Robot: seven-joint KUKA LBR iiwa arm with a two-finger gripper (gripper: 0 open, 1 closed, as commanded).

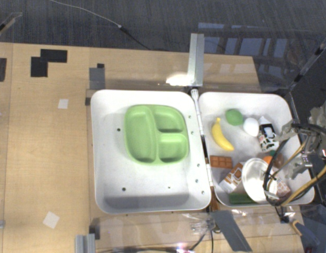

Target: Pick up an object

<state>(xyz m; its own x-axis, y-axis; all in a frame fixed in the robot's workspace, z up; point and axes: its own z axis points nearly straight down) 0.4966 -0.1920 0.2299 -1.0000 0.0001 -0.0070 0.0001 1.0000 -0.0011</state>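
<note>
white bowl (254,179) beside gripper (299,159)

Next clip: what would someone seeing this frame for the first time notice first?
Probably the light green divided plastic tray, lying alone in the left white bin. Next, the clutter in the right white bin: a yellow banana, a small green ball, a white ball and a white bowl. The gripper works at that bin's right edge.

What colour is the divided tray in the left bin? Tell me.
Light green; the divided tray shows best in the camera view, lying in the white left bin.
</note>
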